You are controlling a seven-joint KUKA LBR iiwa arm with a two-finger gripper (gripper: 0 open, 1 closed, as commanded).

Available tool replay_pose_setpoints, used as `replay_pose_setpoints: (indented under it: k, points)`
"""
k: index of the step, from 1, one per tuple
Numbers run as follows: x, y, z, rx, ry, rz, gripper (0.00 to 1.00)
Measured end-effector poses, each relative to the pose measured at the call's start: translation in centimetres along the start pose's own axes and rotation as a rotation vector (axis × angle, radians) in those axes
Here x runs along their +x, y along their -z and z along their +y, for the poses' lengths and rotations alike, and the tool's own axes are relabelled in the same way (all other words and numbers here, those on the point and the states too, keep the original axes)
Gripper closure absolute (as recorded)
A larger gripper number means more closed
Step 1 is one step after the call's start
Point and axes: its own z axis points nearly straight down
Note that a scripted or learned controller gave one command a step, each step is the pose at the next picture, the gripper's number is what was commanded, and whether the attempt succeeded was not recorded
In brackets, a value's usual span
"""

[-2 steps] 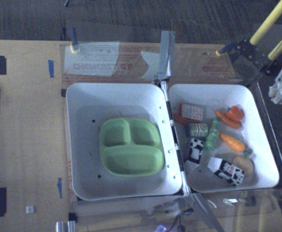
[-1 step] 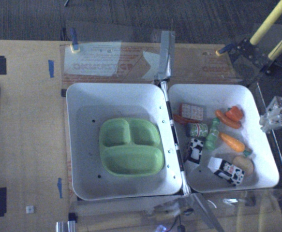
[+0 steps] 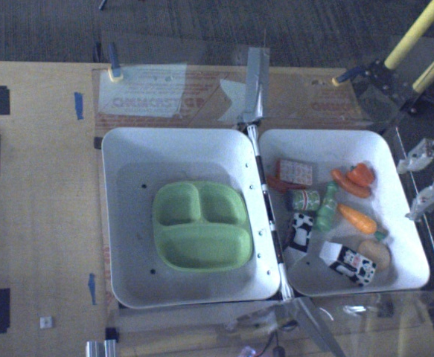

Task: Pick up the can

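Observation:
The can lies on its side in the right bin, near the bin's left wall, with a green label and a silver end. My gripper sits at the bin's right rim, well to the right of the can. Its two pale fingers stand apart, one above the other in the view, with nothing between them, so it is open.
Around the can lie a red box, a green bottle, a carrot, an orange-red toy, two cow-patterned cartons and a tan lump. The left bin holds a green divided plate.

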Motion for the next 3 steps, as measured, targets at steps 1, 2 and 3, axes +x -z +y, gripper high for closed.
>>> replay_pose_setpoints:
  k: [1,2,3]
  points:
    - [3.0,-10.5,3.0,0.0,-0.194,0.003,0.0]
    - [2.8,-9.6,3.1,0.0,-0.192,0.0,1.0]
    - [-5.9,-6.1,1.2,0.001,-0.302,-0.003,1.0]
